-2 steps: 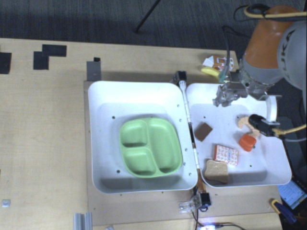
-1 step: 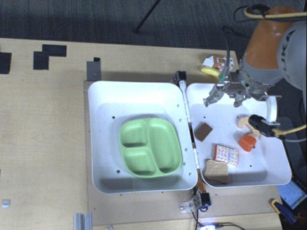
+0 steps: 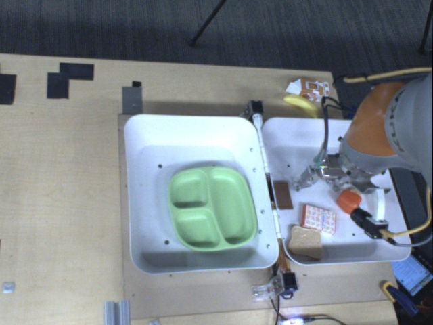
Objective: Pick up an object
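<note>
My gripper point(image 3: 306, 177) hangs low over the middle of the right bin point(image 3: 298, 135), at the end of the grey arm with the orange band point(image 3: 371, 124). Just below it lie a small brown rectangular block point(image 3: 283, 197) and a red-and-white patterned packet point(image 3: 318, 218). A tan sponge-like chunk point(image 3: 306, 242) rests in the bin's near corner. A small orange-red object point(image 3: 348, 200) sits right under the wrist. Nothing shows between the gripper's tips.
The left bin point(image 3: 145, 181) holds a green divided plate point(image 3: 212, 206). A banana point(image 3: 301, 103) and a snack wrapper point(image 3: 313, 87) lie on the bench behind the right bin. A black cable point(image 3: 370, 223) trails from the wrist across the right bin.
</note>
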### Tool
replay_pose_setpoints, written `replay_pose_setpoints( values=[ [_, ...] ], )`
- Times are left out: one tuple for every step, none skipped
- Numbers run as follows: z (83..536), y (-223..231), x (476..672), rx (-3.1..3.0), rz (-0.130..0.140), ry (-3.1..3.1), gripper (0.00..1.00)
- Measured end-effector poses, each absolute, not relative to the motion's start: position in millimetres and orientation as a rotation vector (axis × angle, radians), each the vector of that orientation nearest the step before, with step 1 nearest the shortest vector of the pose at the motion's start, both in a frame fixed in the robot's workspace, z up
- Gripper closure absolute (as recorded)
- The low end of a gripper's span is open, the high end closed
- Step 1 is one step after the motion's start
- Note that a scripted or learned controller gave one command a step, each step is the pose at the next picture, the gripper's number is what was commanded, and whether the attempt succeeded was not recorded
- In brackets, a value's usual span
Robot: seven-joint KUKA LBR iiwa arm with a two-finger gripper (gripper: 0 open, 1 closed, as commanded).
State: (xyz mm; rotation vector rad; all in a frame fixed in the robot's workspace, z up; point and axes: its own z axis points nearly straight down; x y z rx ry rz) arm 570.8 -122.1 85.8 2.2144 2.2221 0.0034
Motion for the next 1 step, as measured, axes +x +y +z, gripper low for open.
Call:
replay_pose_setpoints(
  values=[
    [97.7,-121.5,572.8,2.208,0.010,2.223,1.00]
  ],
)
